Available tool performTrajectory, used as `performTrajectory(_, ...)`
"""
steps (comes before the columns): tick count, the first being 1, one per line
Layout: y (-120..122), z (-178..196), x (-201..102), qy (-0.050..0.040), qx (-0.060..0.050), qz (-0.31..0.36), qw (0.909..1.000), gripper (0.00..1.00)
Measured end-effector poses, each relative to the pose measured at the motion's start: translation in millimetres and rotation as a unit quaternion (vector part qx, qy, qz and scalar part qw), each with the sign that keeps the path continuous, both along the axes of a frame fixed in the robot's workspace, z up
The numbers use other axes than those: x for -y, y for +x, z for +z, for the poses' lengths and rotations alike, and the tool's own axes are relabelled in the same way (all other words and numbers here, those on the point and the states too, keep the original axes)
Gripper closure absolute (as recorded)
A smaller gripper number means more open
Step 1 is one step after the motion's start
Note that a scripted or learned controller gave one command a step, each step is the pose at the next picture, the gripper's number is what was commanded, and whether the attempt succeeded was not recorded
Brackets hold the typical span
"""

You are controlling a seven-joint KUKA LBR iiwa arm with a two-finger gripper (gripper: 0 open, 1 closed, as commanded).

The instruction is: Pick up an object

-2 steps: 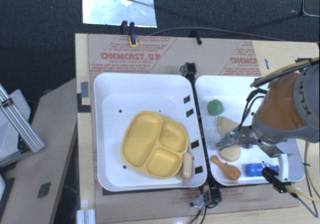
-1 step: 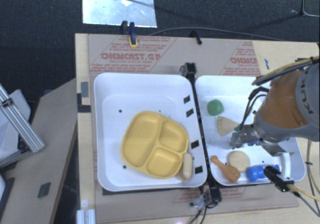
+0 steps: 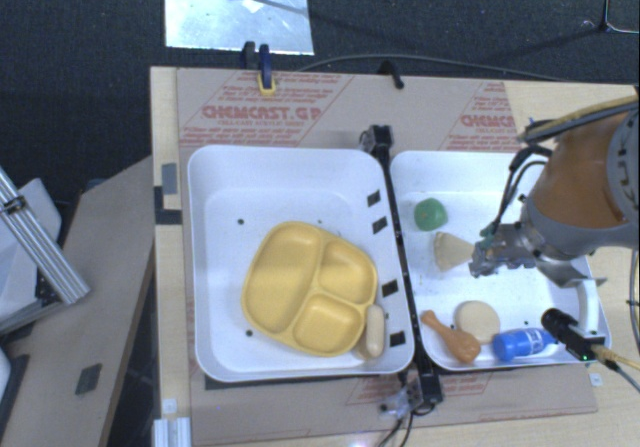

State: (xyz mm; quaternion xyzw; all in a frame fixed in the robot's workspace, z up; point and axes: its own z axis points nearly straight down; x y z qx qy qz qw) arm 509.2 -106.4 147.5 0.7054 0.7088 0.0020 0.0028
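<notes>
Closest to the camera, a blue bottle [image 3: 521, 342], an orange toy drumstick [image 3: 452, 335] and a round cream piece [image 3: 477, 318] lie along the front of the right bin [image 3: 455, 170]. Farther back sit a green ball [image 3: 431, 214] and a pale wedge [image 3: 452, 250]. The gripper [image 3: 484, 264] hangs just beside the wedge; whether it is open I cannot tell, and nothing shows in it. A good grasp probably means centring over that wedge before descending. The left bin [image 3: 230, 180] holds a yellow divided tray [image 3: 311, 287] with a cream roll [image 3: 375, 331] at its edge.
</notes>
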Motion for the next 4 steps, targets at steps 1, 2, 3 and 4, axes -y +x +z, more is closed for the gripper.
performTrajectory(1, 2, 63, 5, -0.0003, 0.000, 0.000, 1.0000, 1.00)
performTrajectory(2, -3, 122, 12, -0.0005, 0.001, 0.000, 1.0000, 1.00)
performTrajectory(3, 4, 104, -42, 0.0014, -0.002, 0.002, 1.0000, 1.00)
performTrajectory(4, 11, 105, -103, 0.0019, -0.002, 0.003, 1.0000, 1.00)
